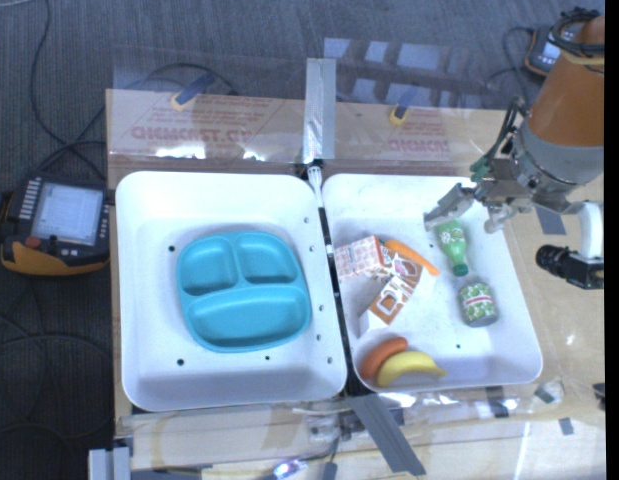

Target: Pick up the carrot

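Note:
The carrot point(411, 255) is a slim orange stick lying in the right bin point(509, 308), partly tucked against a red-and-white carton point(361, 258) and a white carton point(394, 293). My gripper point(473, 208) hangs over the bin's upper right part, above and to the right of the carrot. Its two grey fingers are spread apart with nothing between them. A green bottle point(453, 247) lies just below the fingers.
A small green-lidded jar point(478, 303) sits right of the cartons. A banana point(409, 367) and a red-orange fruit point(381, 353) lie at the right bin's front. The left bin point(149, 298) holds a blue divided plate point(244, 288). A pendant rests at far left.

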{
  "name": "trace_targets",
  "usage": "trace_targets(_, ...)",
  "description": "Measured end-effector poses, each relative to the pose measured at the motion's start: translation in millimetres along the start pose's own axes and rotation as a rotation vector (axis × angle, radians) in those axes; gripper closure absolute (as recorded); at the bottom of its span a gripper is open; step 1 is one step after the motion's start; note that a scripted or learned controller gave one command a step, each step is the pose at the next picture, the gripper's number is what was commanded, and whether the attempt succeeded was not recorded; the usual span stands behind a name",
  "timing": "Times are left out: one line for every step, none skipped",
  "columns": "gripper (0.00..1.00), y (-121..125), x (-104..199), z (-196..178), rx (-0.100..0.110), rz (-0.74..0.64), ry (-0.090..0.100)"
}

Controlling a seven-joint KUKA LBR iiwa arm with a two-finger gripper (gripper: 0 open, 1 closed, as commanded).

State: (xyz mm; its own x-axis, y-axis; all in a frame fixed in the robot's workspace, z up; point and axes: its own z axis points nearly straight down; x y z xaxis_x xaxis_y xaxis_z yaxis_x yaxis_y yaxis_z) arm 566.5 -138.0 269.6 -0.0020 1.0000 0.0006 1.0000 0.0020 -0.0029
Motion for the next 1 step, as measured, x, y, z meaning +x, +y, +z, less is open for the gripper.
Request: trace_targets(0.0,32.6,13.7,152.0,-0.001,0.12,0.001)
